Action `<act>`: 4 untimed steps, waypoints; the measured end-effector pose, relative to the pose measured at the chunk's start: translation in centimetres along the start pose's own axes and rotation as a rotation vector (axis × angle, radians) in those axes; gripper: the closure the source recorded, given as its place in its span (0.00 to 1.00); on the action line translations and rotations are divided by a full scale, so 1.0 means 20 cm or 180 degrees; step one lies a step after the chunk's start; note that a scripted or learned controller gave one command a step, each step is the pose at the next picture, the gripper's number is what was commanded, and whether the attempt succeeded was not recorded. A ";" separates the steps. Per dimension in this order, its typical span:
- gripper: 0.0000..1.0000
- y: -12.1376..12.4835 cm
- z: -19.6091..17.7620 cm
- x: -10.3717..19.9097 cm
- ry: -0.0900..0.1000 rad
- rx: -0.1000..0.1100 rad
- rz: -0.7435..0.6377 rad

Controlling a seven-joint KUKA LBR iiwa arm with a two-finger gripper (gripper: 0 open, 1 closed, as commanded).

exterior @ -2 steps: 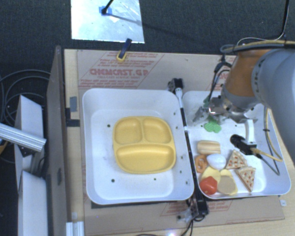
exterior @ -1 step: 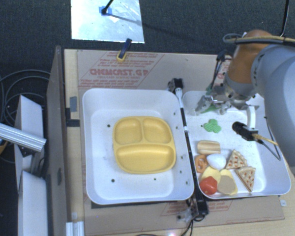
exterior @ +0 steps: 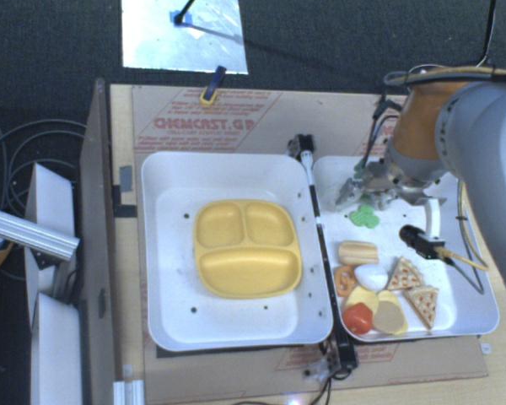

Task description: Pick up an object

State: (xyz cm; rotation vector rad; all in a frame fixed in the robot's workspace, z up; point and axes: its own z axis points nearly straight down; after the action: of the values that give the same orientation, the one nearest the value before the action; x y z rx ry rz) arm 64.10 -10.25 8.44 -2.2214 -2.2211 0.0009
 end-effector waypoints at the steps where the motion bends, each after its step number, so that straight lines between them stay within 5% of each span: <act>1: 1.00 0.01 -0.06 0.00 0.0000 -0.0017 -0.0004; 2: 1.00 -0.22 -0.48 -0.21 -0.0010 -0.0023 0.0011; 3: 0.00 -0.21 -0.46 -0.20 -0.0002 -0.0011 -0.0004; 4: 0.00 -0.28 0.01 -0.02 -0.0009 -0.0023 -0.0020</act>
State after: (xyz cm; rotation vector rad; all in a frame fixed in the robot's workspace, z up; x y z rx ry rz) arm 58.47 -10.62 8.25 -2.2193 -2.2332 -0.0042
